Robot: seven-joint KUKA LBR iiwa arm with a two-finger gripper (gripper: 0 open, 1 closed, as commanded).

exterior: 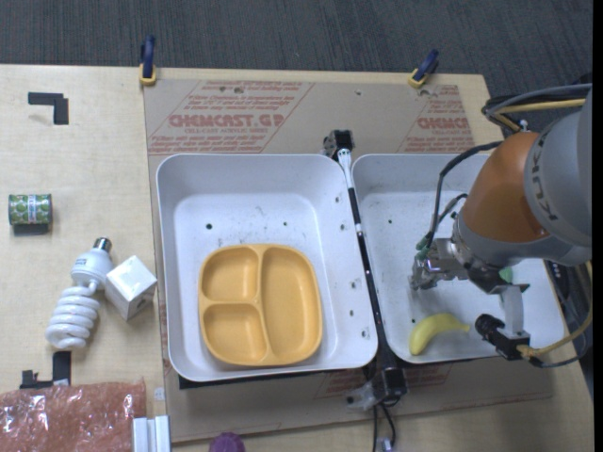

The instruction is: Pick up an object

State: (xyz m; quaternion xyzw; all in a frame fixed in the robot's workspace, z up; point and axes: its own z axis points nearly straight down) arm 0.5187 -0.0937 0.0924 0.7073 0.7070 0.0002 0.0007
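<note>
One banana (435,330) below end effector (426,273).

The grey arm (orange band above wrist) reaches in, claw (426,273) lowered.

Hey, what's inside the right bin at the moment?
A yellow banana lies near the right bin's front edge, with the gripper above the floor. The arm covers the bin's right side, so anything there is hidden.

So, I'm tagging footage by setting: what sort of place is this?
Probably a robotics lab bench: two white bins on a board held by clamps, with test items like a banana and a compartment plate.
</note>
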